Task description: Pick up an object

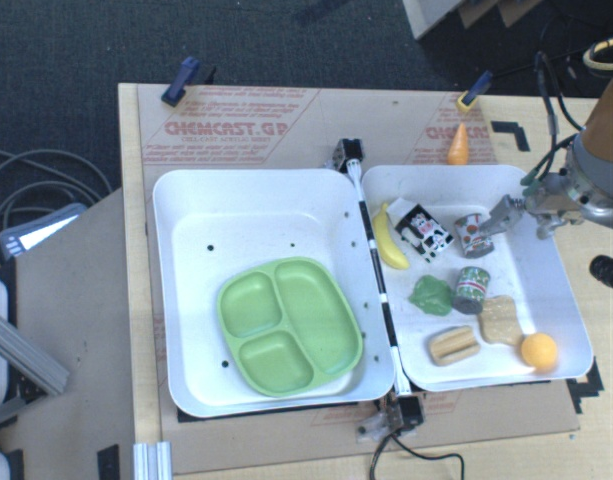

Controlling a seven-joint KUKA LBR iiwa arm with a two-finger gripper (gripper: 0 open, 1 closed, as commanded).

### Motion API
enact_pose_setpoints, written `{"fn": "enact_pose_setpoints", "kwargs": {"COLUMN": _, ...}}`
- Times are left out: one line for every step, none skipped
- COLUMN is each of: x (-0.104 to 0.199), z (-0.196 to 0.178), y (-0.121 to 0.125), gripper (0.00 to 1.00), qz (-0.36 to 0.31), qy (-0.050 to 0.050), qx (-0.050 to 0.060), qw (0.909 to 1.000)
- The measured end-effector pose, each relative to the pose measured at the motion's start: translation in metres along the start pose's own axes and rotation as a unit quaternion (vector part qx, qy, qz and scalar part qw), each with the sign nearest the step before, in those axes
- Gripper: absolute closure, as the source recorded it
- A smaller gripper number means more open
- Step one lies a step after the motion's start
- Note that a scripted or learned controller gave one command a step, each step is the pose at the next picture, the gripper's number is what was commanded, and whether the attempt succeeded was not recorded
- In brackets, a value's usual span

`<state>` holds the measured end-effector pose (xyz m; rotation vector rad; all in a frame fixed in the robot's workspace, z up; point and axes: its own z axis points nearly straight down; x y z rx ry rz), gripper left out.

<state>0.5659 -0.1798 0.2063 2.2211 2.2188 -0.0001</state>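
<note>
A small can (473, 232) with a red-and-white patterned label lies tilted in the right bin (576, 313), at its upper middle, touching the tip of the claw (498, 218); whether it sits between the fingers I cannot tell. That bin also holds one banana (389, 238), one black-and-white carton (423, 230), one green-labelled can (472, 289), one green leafy piece (432, 295), two tan bread-like pieces and one orange ball (539, 351). The left bin (186, 218) holds one green divided plate (288, 325).

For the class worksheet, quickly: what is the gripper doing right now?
Gripper: over the right bin, at a small can; whether it grips cannot be told.
</note>
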Motion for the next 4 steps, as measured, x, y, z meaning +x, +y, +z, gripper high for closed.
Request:
{"fn": "enact_pose_setpoints", "kwargs": {"x": 0.041, "z": 0.108, "y": 0.004, "gripper": 0.0, "qz": -0.001, "qy": 0.001, "qx": 0.002, "qw": 1.0}}
{"fn": "enact_pose_setpoints", "kwargs": {"x": 0.089, "z": 0.112, "y": 0.083, "gripper": 0.0, "qz": -0.001, "qy": 0.001, "qx": 0.0, "qw": 1.0}}
{"fn": "enact_pose_setpoints", "kwargs": {"x": 0.088, "z": 0.102, "y": 0.083, "gripper": 1.0, "qz": -0.001, "qy": 0.0, "qx": -0.002, "qw": 1.0}}
{"fn": "enact_pose_setpoints", "kwargs": {"x": 0.148, "z": 0.002, "y": 0.024, "gripper": 1.0, "qz": -0.001, "qy": 0.001, "qx": 0.001, "qw": 1.0}}
